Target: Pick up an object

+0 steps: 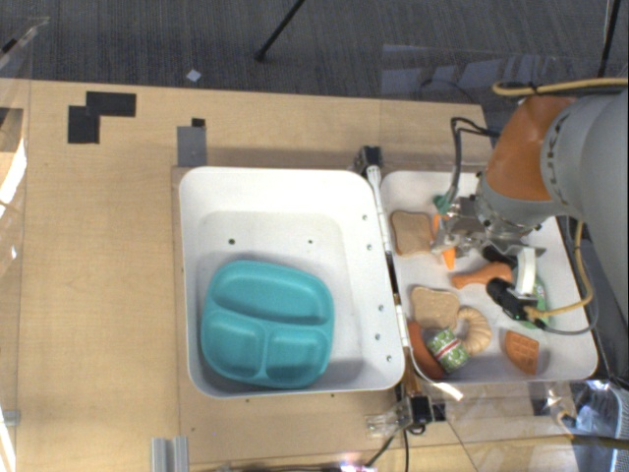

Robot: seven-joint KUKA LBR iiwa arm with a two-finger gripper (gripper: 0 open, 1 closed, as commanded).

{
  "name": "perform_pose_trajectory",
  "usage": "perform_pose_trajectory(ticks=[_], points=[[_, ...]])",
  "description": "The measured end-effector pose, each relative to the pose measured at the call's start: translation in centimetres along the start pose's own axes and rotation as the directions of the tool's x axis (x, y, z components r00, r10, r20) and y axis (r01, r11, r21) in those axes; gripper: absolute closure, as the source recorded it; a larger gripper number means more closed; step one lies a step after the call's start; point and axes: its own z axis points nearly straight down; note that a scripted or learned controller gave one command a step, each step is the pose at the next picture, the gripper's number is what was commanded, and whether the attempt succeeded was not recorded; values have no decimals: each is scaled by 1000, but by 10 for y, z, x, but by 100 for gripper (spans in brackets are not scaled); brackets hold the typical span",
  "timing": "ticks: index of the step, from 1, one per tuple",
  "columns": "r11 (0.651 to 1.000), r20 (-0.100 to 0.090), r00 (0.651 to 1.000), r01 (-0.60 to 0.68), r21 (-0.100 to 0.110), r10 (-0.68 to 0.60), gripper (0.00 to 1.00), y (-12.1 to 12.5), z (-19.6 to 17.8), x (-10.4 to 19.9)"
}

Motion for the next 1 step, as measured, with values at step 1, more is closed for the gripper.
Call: perform_pose_trajectory(ticks=[1], points=[[990, 2, 990, 141, 1, -141, 100, -39, -89, 34]])
